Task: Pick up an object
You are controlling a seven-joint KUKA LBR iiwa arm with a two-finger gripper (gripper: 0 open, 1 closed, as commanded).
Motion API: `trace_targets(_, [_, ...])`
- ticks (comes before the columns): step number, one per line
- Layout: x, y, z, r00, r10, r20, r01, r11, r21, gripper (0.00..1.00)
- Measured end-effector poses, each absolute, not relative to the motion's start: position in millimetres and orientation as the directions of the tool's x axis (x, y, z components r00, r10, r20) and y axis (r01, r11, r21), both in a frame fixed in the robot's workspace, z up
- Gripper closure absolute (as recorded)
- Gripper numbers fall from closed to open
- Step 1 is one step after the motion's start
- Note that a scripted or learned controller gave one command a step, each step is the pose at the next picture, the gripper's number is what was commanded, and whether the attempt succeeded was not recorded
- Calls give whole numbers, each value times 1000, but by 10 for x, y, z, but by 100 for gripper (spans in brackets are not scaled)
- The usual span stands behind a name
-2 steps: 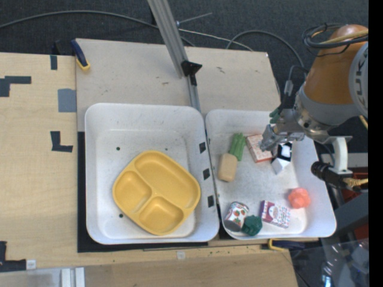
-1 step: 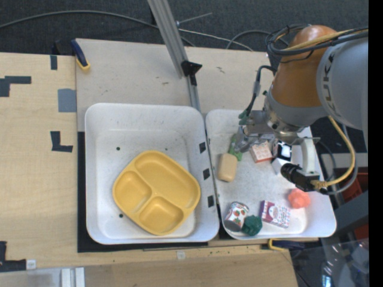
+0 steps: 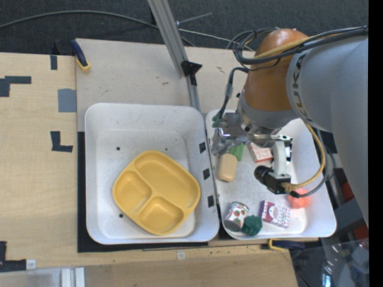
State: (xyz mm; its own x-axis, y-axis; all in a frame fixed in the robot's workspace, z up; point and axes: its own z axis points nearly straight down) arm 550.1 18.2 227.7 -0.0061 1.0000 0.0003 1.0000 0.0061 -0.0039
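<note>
Two shallow white bins sit side by side on the bench. Nearest the camera, along the front wall of the right bin (image 3: pixel 320 229), lie a small round red-and-white patterned object (image 3: pixel 237 213), a dark green lump (image 3: pixel 252 225) touching it, and a small maroon-and-white packet (image 3: pixel 274 214) just beside that. A little farther back, toward the bin's right side, rests an orange-red piece (image 3: pixel 300 200).

The left bin (image 3: pixel 96 160) holds a yellow divided plate (image 3: pixel 157 190) with three compartments, lying flat toward the front right of the bin floor, its rim near the wall shared with the other bin.

Deeper in the right bin, a tan block (image 3: pixel 227 168) lies close to the left wall, with a slim green piece (image 3: pixel 239 152) just behind it and a small red-and-white carton (image 3: pixel 261 153) to its right. The gripper (image 3: pixel 225 141) hangs directly above the tan block's far end; whether its fingers are spread or closed cannot be told, and nothing can be seen between them. A black-and-white fixture (image 3: pixel 276 171) on the arm stands over the bin's middle.

Farthest back, the grey arm with its orange band (image 3: pixel 269 70) looms over the bin's rear, and a metal rail (image 3: pixel 170 31) slants across the bench beyond.
</note>
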Motion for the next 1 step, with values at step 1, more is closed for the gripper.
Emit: trace_targets(1, [5476,641,2320,-7,1000,1,1000,7,-2,100])
